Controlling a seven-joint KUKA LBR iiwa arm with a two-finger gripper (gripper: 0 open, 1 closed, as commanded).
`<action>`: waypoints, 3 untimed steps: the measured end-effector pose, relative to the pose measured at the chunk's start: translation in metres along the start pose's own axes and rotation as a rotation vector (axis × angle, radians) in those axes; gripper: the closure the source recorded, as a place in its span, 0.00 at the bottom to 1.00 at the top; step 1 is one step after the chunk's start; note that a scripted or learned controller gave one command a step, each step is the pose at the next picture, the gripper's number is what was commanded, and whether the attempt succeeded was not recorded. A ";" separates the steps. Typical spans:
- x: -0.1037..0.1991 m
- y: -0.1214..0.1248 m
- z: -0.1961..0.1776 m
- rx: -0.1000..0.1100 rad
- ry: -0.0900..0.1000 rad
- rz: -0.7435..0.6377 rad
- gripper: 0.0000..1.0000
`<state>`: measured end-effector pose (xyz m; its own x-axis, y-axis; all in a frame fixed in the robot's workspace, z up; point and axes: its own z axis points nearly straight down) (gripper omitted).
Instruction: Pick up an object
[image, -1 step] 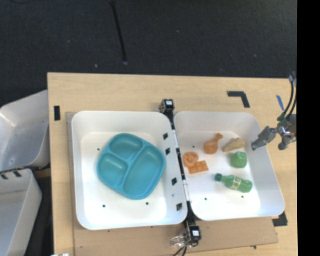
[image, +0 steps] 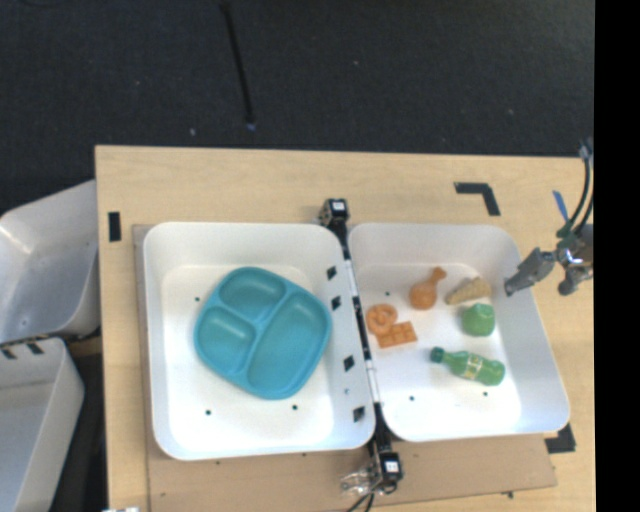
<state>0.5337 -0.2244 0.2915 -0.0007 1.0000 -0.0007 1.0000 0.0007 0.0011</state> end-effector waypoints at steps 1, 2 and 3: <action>0.003 -0.004 0.062 0.006 0.000 0.001 0.00; 0.001 -0.010 0.110 0.005 0.000 0.002 0.00; -0.003 -0.015 0.154 0.004 -0.001 0.002 0.00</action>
